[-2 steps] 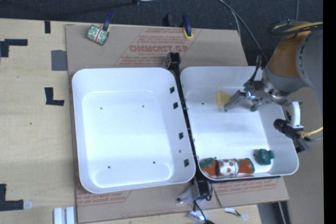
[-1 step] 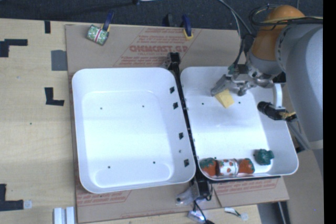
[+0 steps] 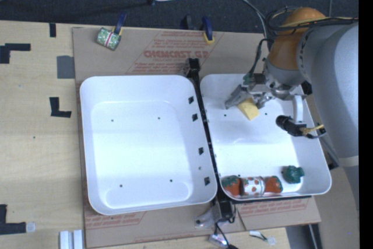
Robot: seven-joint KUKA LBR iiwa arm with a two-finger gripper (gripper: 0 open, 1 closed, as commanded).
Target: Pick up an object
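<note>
A small green patterned block (image 3: pixel 108 38) sits loose on the cardboard sheet (image 3: pixel 169 52) at upper left, above the left bin (image 3: pixel 87 143), with a blue clamp (image 3: pixel 207 28) on the sheet's far edge. In the right bin (image 3: pixel 317 181), the gripper (image 3: pixel 249 103) hangs over the far end with its fingers spread around a pale yellow block (image 3: pixel 249 110), which appears to sit between them. Along the near wall lie a red-and-green toy (image 3: pixel 232 185), a red-and-white can (image 3: pixel 253 186), an orange piece (image 3: pixel 274 185) and a green lump (image 3: pixel 292 173), well apart from the gripper.

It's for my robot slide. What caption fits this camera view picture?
Robot gripper lifts a yellow block above the right bin, toys lining its near edge.
</note>
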